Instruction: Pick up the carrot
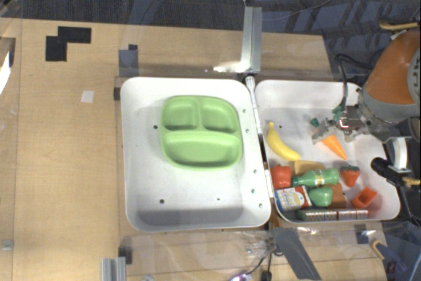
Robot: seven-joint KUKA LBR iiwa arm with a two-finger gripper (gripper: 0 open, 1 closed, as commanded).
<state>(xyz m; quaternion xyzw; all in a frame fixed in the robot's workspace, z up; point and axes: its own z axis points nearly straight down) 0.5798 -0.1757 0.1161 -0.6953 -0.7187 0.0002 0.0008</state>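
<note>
Nearest the camera, along the front wall of the right bin (392, 212), the toys lay packed together: a dark roll (332, 214) against the wall, a small carton (293, 197) and a green bottle (316, 178) lying on its side just behind it, a red pepper (281, 176) at the left end, and orange-red pieces (364, 197) toward the right corner. They looked tumbled rather than arranged, which would explain why they touched and overlapped. A banana (281, 144) lay a little farther back, near the divider, apart from the heap.

The carrot (335, 145) lay behind the pile on bare bin floor, its narrow tip pointing toward the front right — free of the clutter, so in my judgement an easy target. Directly over its thick end hung the gripper (343, 120), low in the bin and seemingly touching or just above the carrot. I cannot tell how it was set, nor whether the carrot was actually in its hold; the carrot appeared to be lying on the floor.

In the left bin (141, 204) a green divided plate (200, 130) sat well apart from all this.

The arm (395, 85) came in from the right, its orange band above the wrist, bent downward over the far half of the right bin — a pose suited to a descent onto the carrot.
</note>
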